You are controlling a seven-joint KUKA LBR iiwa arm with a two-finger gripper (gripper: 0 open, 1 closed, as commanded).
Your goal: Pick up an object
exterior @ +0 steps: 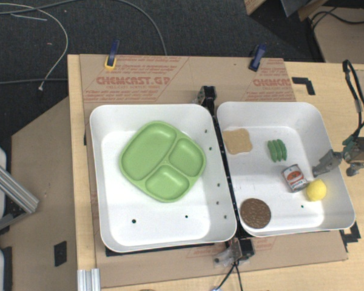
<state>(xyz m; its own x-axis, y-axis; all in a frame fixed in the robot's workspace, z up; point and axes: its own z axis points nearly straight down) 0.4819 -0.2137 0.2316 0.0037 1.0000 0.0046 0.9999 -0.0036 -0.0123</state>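
The brown round patty (255,213) lies nearest, at the front of the right bin (267,111). The gripper (327,162) hovers at this bin's right edge, close to the yellow lemon (316,190) and the small can (295,177); whether the jaws are released, I cannot tell. A good pick would need a straight descent over one object, away from the wall. I count one patty, one lemon, one can, one green vegetable (276,150), one tan slice (237,141), and one green plate (162,161) in the left bin (109,205).

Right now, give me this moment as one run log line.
stage: approach | gripper: at right bin right side, holding nothing seen | nearest: can, lemon | left bin: green tray
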